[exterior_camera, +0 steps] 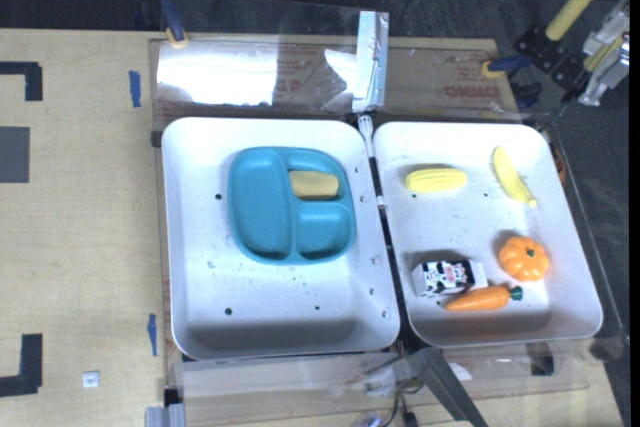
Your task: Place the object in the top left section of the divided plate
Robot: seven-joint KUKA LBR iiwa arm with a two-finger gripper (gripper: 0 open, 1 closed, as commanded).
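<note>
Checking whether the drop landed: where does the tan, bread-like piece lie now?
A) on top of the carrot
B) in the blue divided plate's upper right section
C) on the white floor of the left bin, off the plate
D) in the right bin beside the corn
B: the tan piece lies inside the blue divided plate, in its upper right section.

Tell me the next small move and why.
Probably no further placing move: the tan bread-like block already lies in one upper section of the blue divided plastic plate in the left white bin. Best to keep the arm back and check that this is the intended section.
</note>
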